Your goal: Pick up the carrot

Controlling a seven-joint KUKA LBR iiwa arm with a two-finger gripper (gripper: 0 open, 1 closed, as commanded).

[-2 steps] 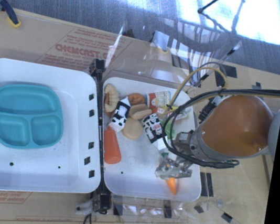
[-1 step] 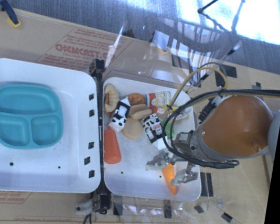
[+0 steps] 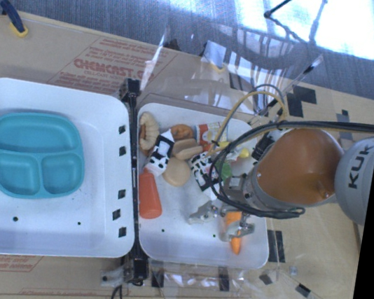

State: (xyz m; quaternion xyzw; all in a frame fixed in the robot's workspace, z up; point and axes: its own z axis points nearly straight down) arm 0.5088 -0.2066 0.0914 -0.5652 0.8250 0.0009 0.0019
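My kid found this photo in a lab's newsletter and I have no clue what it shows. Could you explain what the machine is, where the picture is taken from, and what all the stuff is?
This is one picture from a camera fixed above a bench, looking down at a slant. The big grey and orange thing on the right is a robot arm. Its hand is lowered into the right bin, one of two shallow white bins side by side. The left bin holds a blue divided plate. The right bin holds toy food and small toys, including an orange-red bottle-like piece near its left wall. A small orange carrot sits at the hand; something orange shows between its metal fingers, but I cannot tell whether it is truly gripped.
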